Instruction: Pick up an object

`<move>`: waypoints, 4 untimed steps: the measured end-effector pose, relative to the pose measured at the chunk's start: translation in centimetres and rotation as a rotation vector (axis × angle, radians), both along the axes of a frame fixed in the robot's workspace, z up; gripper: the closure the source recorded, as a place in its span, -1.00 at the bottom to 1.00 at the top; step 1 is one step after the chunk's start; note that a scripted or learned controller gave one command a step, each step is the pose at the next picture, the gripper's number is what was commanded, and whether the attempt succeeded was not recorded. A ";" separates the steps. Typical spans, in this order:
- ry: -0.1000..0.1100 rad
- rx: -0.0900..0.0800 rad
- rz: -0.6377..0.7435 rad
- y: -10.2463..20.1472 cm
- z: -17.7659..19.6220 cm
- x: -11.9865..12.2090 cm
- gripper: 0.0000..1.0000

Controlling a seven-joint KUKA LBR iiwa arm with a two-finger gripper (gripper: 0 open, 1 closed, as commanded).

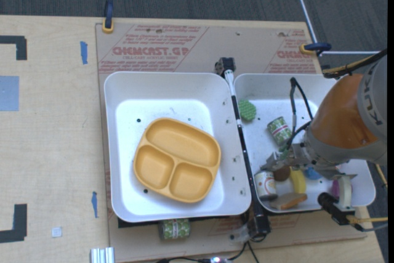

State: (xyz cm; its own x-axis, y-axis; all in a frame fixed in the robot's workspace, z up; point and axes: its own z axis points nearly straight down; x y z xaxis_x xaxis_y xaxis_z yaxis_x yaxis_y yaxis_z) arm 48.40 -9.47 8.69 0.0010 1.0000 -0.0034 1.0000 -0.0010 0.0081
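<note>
Found the grey arm [360, 126] stretched in from the right across the right bin [258, 86]; saw the gripper [282, 164] low over that bin's near-left corner, right above a heap of small things; could not tell whether open or closed, and made out nothing plainly gripped. Noted in the heap, just below the gripper, a brown lump [281, 174], touching or nearly touching the tool; beside it a yellow block [298, 181], a pale tin [265, 184] against the bin's left wall, and an orange piece [293, 200] nearest the front rim. Spotted farther back, apart from the heap, a green-and-white can [280, 130] and a round green object [247, 110] close to the wall between the bins. Saw in the left bin [117, 132] a yellow divided plate [177, 160], lying flat and tilted a little off square; marked one more green can [175, 229] on the bench outside, just in front of the left bin.
</note>
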 end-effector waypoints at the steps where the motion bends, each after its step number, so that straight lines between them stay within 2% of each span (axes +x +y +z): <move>1: -0.003 -0.001 -0.001 0.1 0.0 -0.1 -1.00; 2: -0.003 0.000 0.000 0.0 0.0 -0.1 -1.00; 3: -0.010 -0.002 -0.001 0.0 1.1 0.1 1.00; 4: 0.005 0.004 0.003 5.8 9.8 -0.3 1.00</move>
State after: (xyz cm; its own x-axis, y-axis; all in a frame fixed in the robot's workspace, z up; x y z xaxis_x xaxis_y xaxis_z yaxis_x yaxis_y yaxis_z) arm 48.09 -3.67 18.53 -0.0021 1.0000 0.0007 1.0000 0.0021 0.0034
